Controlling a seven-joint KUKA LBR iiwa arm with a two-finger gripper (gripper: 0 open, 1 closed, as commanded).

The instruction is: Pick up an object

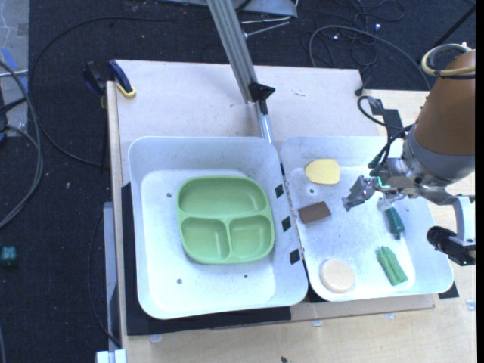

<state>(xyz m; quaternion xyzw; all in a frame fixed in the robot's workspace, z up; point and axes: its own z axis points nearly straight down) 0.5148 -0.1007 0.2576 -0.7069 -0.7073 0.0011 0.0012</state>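
Camera view looks down on 2 shallow white bins side by side on a pale wooden bench [189, 97]. In the left white bin [151, 278] lies a light green plastic tray with 3 compartments [225, 218], set near the bin's middle. The right white bin [352, 153] holds 5 small things: a yellow rounded piece [323, 172] near its upper left, a brown rectangular block [314, 213] just below that and close to the bins' shared edge, a cream round disc [336, 275] at the lower left, a dark green small piece [394, 221] toward the right, and a lighter green ridged piece [392, 265] below it, apart from it.

The grey arm with its orange band [448, 89] reaches in from the right, and its two-finger gripper [357, 194] hangs over the middle of the right bin, between the yellow piece and the dark green piece, with the brown block off to its left. Nothing shows between its fingers; whether they stand wide or narrow cannot be told from this angle. A slanted grey metal pole [231, 32] crosses the bench top above the bins.
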